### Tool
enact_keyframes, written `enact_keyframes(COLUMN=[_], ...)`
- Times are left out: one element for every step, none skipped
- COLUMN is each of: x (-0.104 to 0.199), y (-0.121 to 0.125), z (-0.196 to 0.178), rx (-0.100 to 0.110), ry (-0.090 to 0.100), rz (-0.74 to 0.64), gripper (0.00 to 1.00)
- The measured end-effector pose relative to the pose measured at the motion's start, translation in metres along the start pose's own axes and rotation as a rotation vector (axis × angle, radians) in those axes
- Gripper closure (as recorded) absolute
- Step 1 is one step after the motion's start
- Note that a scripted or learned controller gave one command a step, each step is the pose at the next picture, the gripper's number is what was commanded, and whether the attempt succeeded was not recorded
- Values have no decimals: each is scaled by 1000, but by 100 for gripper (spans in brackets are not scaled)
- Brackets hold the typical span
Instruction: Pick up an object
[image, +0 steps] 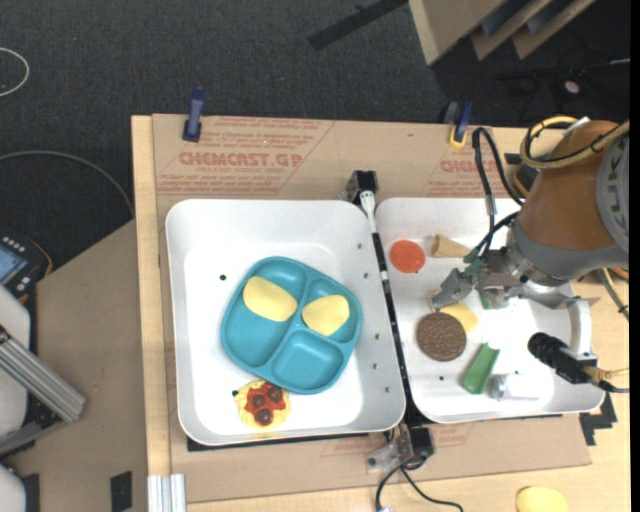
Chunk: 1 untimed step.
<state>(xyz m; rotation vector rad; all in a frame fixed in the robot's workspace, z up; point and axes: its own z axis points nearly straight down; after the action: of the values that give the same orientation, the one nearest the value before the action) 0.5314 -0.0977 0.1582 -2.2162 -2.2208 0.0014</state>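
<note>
The divided tray (285, 335) sits in the middle of the left bin (190, 300). Two flat pieces (267, 298) (326, 314) lie in the tray's two rear compartments. A small pizza toy (262, 401) lies just in front of the tray, near its left corner. Right of the tray, in the right bin (560, 400), lie a round disc (407, 256), a cookie (441, 336) and a cylinder (479, 368), front-most.
</note>
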Motion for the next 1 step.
enact_keyframes(x=[-14], y=[-8], z=[24], rx=[1], ry=[0], rz=[3], gripper=[0])
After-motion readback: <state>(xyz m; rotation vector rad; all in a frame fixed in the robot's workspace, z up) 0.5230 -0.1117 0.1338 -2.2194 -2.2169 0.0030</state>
